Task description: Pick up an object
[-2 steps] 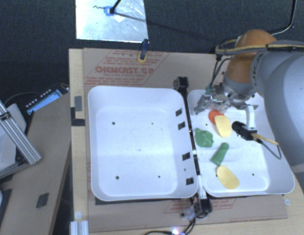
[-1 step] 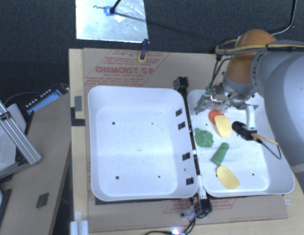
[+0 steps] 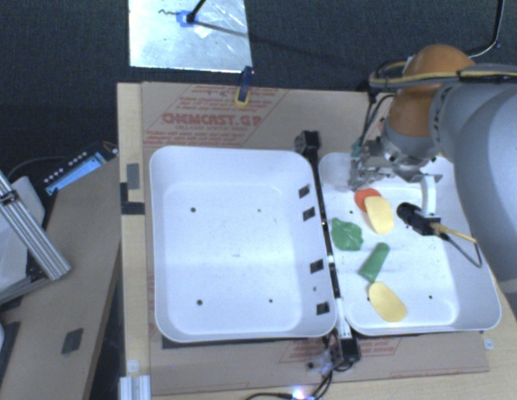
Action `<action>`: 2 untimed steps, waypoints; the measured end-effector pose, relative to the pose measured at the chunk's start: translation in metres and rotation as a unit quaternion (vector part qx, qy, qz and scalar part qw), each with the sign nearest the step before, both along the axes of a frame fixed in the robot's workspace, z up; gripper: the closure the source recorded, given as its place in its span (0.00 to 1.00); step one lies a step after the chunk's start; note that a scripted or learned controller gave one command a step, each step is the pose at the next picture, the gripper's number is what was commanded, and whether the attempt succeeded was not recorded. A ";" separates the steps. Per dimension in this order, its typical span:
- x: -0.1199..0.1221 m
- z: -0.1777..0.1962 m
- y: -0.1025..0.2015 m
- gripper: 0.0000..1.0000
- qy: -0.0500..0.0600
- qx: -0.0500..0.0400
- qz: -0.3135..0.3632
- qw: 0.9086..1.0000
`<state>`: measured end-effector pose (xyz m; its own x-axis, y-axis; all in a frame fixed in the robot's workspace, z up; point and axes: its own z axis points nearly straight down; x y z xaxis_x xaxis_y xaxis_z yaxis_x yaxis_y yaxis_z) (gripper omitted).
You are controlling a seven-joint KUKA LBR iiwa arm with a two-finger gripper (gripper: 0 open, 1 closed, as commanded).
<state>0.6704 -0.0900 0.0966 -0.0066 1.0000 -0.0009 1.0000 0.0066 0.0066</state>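
Observation:
The right bin (image 3: 471,302) holds several small things. An orange-red piece (image 3: 366,195) lies at its back, touching a pale yellow block (image 3: 379,216). Left of them is a green leafy lump (image 3: 347,236), then a green cylinder (image 3: 374,262) and a yellow oval piece (image 3: 389,302) toward the front. My gripper (image 3: 364,176) hangs low at the back of this bin, just behind the orange-red piece. Nothing shows between its tips from this angle.
The left bin (image 3: 171,169) stands beside the right one, with black clips (image 3: 308,214) along their shared rim. The grey arm (image 3: 484,140) covers the right bin's back right corner. A shiny plate (image 3: 189,23) lies behind the bench.

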 end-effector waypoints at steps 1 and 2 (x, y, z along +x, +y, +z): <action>0.000 0.000 0.000 0.00 0.000 0.000 0.001 1.000; 0.001 0.011 0.000 1.00 -0.002 0.000 0.001 1.000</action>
